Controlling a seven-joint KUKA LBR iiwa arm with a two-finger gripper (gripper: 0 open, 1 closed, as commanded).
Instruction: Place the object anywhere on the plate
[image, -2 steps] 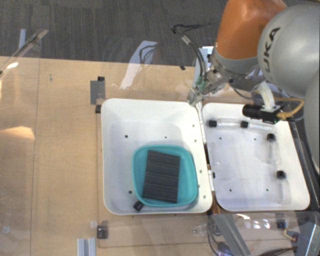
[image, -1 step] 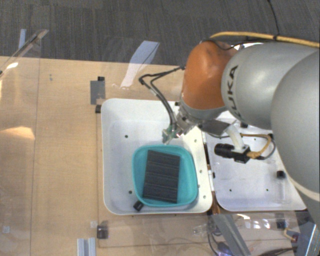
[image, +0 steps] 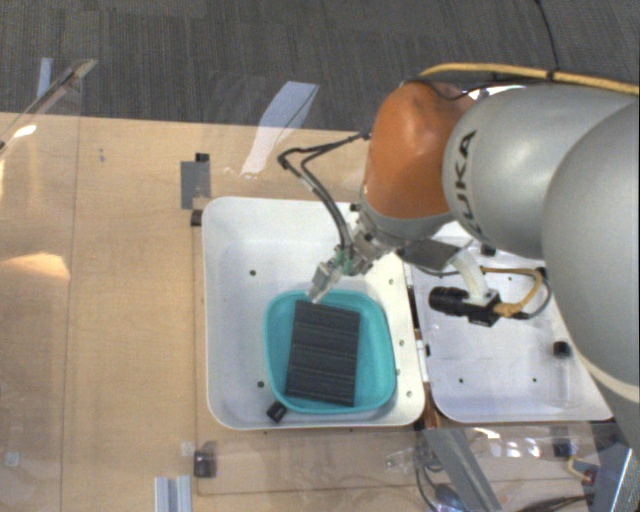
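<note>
Currently, the dark ribbed object (image: 323, 352) lies flat on the teal plate (image: 378, 372) in the left bin (image: 228, 300), the gripper (image: 326, 280) hovers at the plate's upper rim, so placement appears complete, and retraction seems the remaining move.

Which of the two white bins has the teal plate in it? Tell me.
The left bin holds the teal plate, with a dark ribbed block lying on the plate. The right bin holds no plate; the arm hangs over it.

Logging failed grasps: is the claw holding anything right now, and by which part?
Nothing is held. The claw hangs over the teal plate's upper rim; the dark ridged block lies flat on the plate.
</note>
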